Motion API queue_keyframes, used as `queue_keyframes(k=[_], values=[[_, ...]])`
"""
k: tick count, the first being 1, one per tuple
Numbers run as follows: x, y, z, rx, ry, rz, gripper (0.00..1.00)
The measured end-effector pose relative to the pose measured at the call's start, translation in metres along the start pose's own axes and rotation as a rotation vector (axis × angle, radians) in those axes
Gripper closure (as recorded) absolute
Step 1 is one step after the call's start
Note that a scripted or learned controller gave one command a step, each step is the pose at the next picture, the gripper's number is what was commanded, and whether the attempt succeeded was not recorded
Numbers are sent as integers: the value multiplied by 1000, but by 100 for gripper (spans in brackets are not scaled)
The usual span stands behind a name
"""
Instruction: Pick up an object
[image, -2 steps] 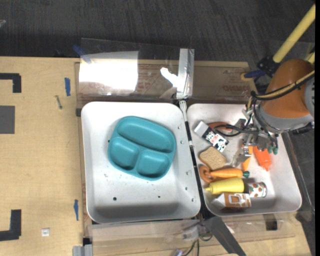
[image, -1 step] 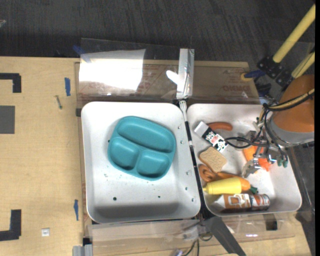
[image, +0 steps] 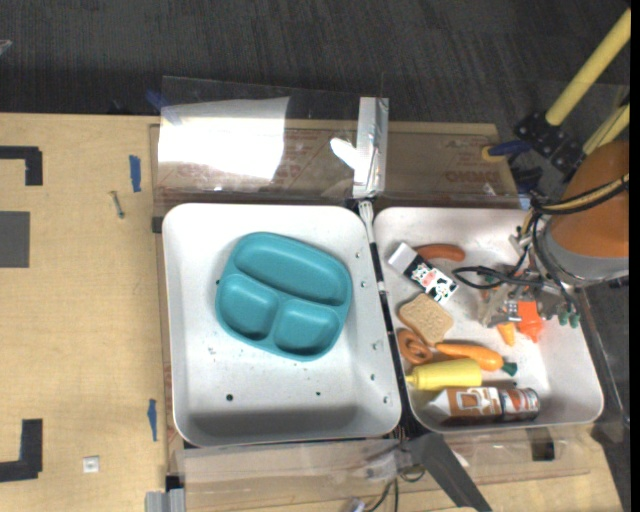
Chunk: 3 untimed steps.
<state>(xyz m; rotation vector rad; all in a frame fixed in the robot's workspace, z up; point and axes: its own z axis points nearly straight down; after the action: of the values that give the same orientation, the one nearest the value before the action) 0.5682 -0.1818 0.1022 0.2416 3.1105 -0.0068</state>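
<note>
Gripper (image: 515, 318) was low in the right bin (image: 590, 385), right of the toast slice (image: 427, 319). Honestly couldn't tell its state or whether it held anything, so the pick looked unfinished.

This is a robotics laboratory test cell, not a home or kitchen. A plywood bench (image: 80, 300) carries black tape markers and blue tape tabs. Two shallow white bins (image: 190, 400) sit side by side behind a clear plastic shield (image: 225, 140). Toy food items (image: 455, 350) fill the right bin. Dark carpet (image: 300, 40) covers the floor beyond.
</note>
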Motion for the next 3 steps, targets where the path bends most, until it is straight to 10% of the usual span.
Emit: queue_keyframes(k=[1,2,3], values=[[-11,-42,-173,1,4,-60,100],[-9,-41,-168,-2,14,-60,0],[39,-48,-12,-3,20,-36,0]])
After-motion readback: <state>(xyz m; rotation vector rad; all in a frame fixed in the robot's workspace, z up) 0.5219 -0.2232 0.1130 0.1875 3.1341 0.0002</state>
